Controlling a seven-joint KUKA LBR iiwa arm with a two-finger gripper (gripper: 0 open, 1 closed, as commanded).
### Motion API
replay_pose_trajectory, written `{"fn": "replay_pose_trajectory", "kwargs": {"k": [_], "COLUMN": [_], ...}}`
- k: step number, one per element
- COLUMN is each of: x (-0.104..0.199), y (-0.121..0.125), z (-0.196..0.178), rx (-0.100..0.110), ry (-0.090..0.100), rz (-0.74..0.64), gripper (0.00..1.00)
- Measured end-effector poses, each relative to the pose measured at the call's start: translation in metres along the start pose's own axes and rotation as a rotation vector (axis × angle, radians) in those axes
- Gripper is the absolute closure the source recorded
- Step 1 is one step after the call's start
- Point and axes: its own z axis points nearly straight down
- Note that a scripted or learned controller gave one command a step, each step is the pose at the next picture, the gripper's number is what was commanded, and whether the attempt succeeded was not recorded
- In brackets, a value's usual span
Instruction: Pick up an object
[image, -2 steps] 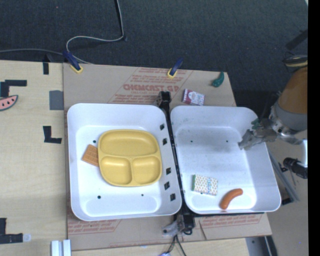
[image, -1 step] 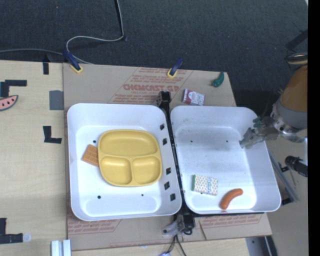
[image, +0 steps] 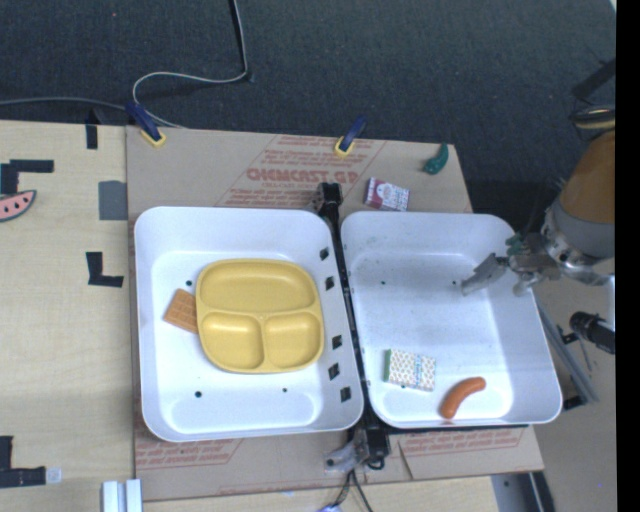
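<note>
Reaching in from the right, the pincer (image: 478, 277) hangs over the upper part of the right bin (image: 430, 232) with nothing between its fingers; whether they are parted cannot be told. This looks like the approach step. The toy sausage (image: 463, 396) and small patterned packet (image: 410, 369) lie near the bin's front edge, so the next move calls for travelling there and descending squarely over one.

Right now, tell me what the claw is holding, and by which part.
Nothing. The claw hangs over bare floor of the right white bin, apart from the orange sausage-shaped toy and the patterned square packet.
</note>
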Motion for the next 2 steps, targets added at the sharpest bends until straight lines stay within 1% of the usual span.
{"fn": "replay_pose_trajectory", "kwargs": {"k": [1, 2], "x": [0.000, -0.001], "y": [-0.018, -0.018], "z": [0.091, 0.080], "rx": [-0.005, -0.011], "ry": [-0.004, -0.011], "rz": [0.004, 0.005], "gripper": [0.00, 1.00]}}
